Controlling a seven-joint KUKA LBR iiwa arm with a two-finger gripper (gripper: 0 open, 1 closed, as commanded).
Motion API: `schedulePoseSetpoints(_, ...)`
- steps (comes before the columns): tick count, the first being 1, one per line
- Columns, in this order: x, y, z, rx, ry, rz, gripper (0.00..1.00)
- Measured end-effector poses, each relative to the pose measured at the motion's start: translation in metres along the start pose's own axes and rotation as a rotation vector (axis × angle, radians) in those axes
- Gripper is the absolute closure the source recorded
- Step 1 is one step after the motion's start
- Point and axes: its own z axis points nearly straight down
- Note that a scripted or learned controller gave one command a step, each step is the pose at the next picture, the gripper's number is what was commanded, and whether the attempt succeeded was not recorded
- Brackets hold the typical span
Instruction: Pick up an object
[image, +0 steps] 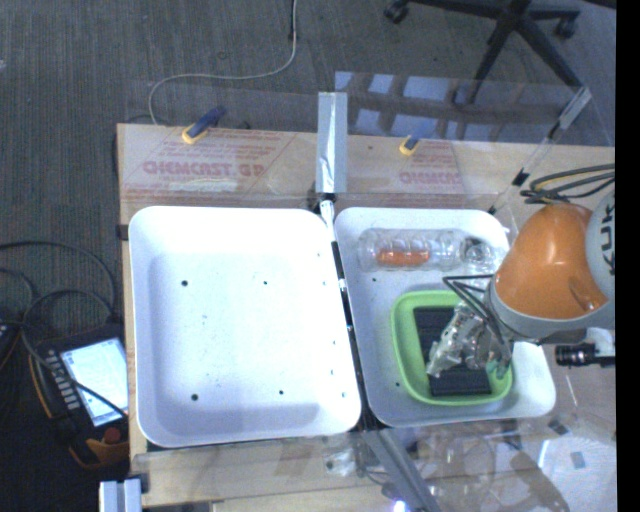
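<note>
The arm (555, 265) is reaching in from the right over the right bin (365, 300), its orange band sitting above the bin's right side. The claw (462, 345) is hanging low over a green tray (402, 345) that is lying in the near half of that bin. Inside the tray a dark, flat block (460, 384) is resting against the near wall, and a second dark patch (430, 322) is showing at the tray's far-left part; whether the two are one thing or separate is not clear, as the claw is covering the middle. The claw is sitting just above and touching or nearly touching the block's far edge; which of the two cannot be judged. How far the claw is open cannot be told from this angle, and nothing is visibly being gripped.

Along the far wall of the same bin a clear bottle (415, 247) is lying on its side, with something orange inside it, well apart from the claw. The left bin (240, 320) is standing beside it, their rims touching.
</note>
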Motion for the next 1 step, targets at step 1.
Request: schedulePoseSetpoints(1,-0.0676,0.0201,-0.1389,0.004,0.03,0.332,1.0)
